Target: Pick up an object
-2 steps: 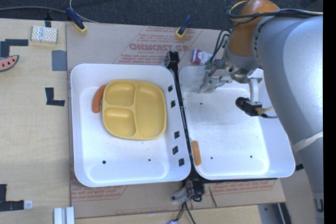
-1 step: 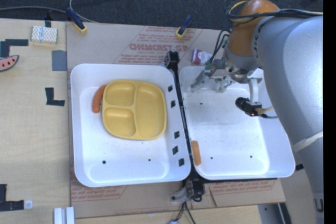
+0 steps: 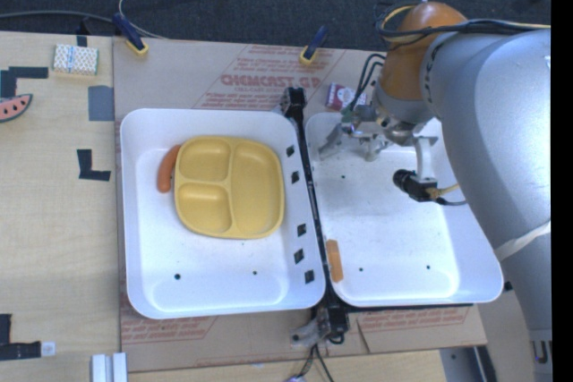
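Note:
My gripper (image 3: 365,139) hangs low over the far left part of the right bin (image 3: 466,277), below the orange band of the arm (image 3: 421,49). A yellow divided plate (image 3: 229,186) lies in the left bin (image 3: 143,264). An orange sausage-shaped piece (image 3: 165,169) lies against the plate's left edge. A small orange piece (image 3: 334,260) rests at the right bin's near left wall. Nothing is visibly held by the gripper.
A black divider with clips (image 3: 303,192) runs between the bins. A small red and white packet (image 3: 337,94) lies on the cardboard behind the right bin. Two blue and yellow clamps (image 3: 131,33) (image 3: 314,45) sit at the far edge. The grey arm covers the right bin's right side.

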